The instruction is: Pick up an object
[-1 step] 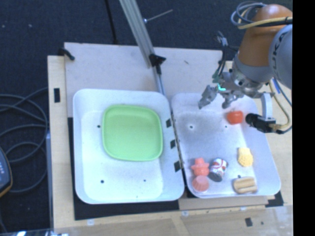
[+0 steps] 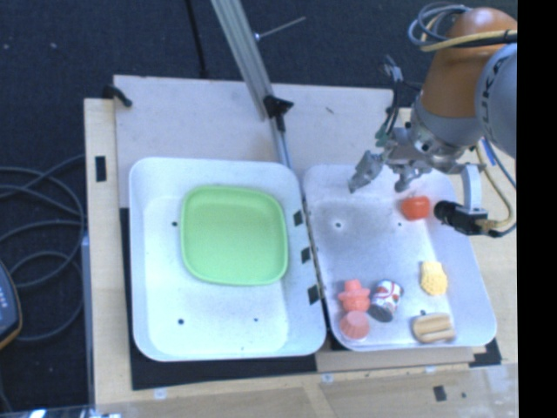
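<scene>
We see the pincer (image 2: 383, 175) spread open and empty above the right bin's (image 2: 348, 233) far edge. The nearest target, seemingly an orange block (image 2: 415, 207), lies just beside it; the other toys cluster along the near wall, likely harder to reach.

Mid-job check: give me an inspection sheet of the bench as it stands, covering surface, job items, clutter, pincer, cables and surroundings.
Surface: bench bearing two white bins, left bin and right bin.
Job's things: in the right bin, orange piece near the far side; yellow piece, tan roll, pink figure, pink disc and a red-white-dark item toward the near side.
Clutter: green plate in the left bin.
Pincer: pincer open above the right bin's far end, nothing between its fingers.
Cables: loops on the arm; cables on the floor at left.
Surroundings: metal pole, dark floor.
</scene>
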Controlling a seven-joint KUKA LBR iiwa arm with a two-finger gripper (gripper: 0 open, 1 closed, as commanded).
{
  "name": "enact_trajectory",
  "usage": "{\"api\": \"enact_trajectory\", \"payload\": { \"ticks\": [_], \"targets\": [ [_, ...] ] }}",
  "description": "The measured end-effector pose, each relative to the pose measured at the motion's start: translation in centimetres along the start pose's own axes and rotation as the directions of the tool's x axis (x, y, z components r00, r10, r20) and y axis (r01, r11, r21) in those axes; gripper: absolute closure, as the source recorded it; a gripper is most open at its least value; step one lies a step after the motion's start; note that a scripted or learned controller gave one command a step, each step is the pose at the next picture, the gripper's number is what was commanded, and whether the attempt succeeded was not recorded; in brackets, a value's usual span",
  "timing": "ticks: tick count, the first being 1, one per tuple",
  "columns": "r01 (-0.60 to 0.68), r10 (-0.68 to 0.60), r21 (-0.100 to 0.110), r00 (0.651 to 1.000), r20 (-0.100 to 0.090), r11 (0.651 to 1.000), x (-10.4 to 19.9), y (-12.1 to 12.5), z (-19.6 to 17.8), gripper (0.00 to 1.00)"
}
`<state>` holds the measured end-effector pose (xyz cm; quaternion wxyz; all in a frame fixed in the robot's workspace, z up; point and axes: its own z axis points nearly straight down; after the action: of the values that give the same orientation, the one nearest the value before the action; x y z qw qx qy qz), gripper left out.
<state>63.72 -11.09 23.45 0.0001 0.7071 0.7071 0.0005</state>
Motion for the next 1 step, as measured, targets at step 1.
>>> {"api": "enact_trajectory", "payload": {
  "ticks": [1],
  "targets": [
    [0.0,0.0,0.003,1.0,0.001,1.0,0.33,0.27,4.31,0.0]
  ]
}}
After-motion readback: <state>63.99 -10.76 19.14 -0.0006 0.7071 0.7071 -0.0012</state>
